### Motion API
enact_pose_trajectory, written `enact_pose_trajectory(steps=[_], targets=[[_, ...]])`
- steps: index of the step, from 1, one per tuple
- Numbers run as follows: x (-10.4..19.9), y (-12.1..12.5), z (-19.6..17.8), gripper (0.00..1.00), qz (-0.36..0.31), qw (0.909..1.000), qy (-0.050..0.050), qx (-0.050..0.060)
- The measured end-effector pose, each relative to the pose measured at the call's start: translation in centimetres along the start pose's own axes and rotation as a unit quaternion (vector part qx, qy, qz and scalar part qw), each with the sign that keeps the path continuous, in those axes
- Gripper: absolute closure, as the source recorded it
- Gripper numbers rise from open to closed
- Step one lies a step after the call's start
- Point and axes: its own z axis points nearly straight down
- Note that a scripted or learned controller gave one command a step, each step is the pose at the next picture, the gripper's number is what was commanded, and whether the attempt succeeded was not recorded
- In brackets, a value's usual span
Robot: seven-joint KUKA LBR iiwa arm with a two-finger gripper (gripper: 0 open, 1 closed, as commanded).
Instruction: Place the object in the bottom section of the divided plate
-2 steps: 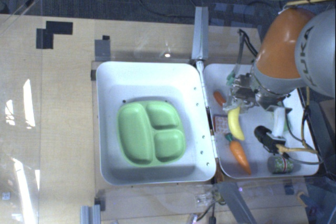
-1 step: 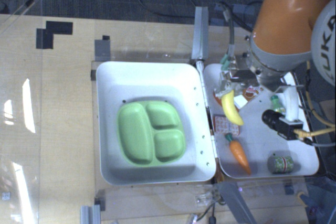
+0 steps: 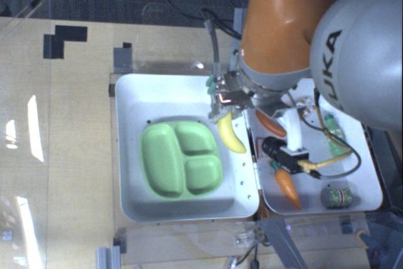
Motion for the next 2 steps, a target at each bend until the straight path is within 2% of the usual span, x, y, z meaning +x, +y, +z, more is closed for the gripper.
enact_pose_trajectory(steps=[1,2], targets=[[5.1,0.7,2.8,1.00,-0.035,0.9994,0.000,0.000],[6.0,-2.1,1.4,1.00,-0.074,0.9973,0.000,0.000]])
